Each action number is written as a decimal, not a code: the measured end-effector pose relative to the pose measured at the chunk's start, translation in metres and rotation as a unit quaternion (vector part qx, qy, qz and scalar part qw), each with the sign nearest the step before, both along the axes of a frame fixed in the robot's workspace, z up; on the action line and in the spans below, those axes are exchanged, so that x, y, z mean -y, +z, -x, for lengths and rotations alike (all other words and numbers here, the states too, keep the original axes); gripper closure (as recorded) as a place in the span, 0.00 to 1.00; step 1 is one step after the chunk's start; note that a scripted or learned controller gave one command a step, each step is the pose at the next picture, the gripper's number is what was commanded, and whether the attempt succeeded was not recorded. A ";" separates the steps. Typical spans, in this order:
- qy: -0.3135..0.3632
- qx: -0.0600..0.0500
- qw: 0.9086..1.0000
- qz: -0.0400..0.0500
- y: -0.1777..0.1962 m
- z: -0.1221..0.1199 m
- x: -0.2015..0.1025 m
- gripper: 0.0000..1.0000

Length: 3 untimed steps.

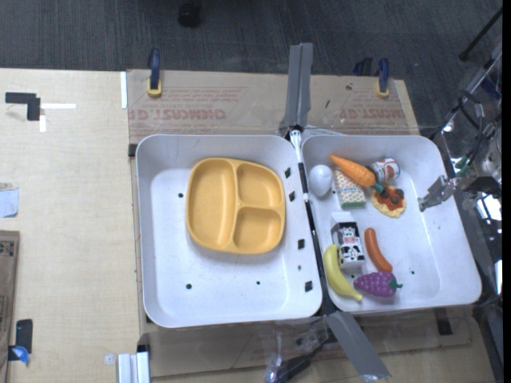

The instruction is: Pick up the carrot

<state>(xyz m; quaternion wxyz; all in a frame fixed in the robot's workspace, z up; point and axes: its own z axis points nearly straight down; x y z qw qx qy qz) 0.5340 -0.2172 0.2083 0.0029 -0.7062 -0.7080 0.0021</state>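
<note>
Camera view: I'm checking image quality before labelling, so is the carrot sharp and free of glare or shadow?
Camera view: the carrot reads clearly, evenly lit with no glare; the right bin shows only soft shadows; the gripper at the bin's right rim is blurry and hard to make out.

Even, diffuse overhead light fills the view, bright on the two white bins point(160, 238) and the pale bench point(64, 214), with mild glare washing out the bin floors. Shadows are soft and short (barely a rim under the yellow plate point(235, 206)). The dark floor toward 12 o'clock stays dim and low in detail. Focus is moderately soft overall, and metal clutter near 3 o'clock looks blurred and noisy
</note>
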 end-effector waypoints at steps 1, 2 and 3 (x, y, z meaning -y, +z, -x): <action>0.011 0.000 1.000 0.000 -0.072 -0.061 -0.074 0.00; 0.140 -0.013 0.990 -0.001 -0.124 -0.107 -0.099 0.00; 0.141 -0.014 0.990 0.000 -0.118 -0.107 -0.097 1.00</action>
